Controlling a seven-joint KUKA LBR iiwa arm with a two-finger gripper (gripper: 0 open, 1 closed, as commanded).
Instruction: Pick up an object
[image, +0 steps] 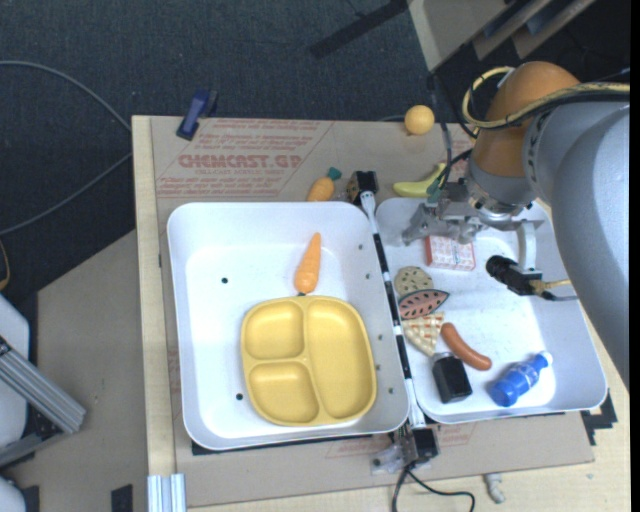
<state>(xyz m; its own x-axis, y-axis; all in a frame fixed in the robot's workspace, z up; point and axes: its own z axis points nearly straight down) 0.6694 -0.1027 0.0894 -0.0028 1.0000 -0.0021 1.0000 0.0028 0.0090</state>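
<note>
A carrot (309, 263) lies at twelve o'clock of a yellow divided plate (306, 360) in the left bin (200, 300). In the right bin (570, 350), the gripper (448, 228) hovers over a red-and-white packet (452, 253); its grip cannot be made out. Nothing looks lifted yet.
</note>
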